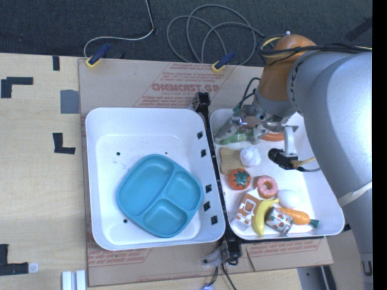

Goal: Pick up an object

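- The worktop (36, 162) runs pale and wood-coloured down the left of the frame, with black tape marks on it and a sheet of cardboard under the bins.
- The left bin (97, 125) sits left of centre and carries one thing, a blue divided plate (159, 194), lying flat in its lower middle.
- The right bin (323, 213) touches the left one along a black-clipped seam at mid-frame, and holds the toy food that the task can draw from.
- In that bin's lower half lie a red tomato (239, 178), a pink doughnut (266, 186), a small printed carton (245, 212), a yellow banana (262, 214) with its long axis running roughly up and down the frame, a white egg (289, 197), a small can (279, 222) and an orange carrot (297, 216) lying roughly across the frame.
- Higher in the bin lie a tan slice (229, 159) and a white round piece (250, 156).
- The hand (251, 125) hangs low over the bin's upper end, under the orange band; whether it is wide, narrow or holding anything cannot be told from here.
- The white round piece and the tan slice lie just below the hand in the frame, so they look like the nearest candidates; the rest sits further toward the lower edge.
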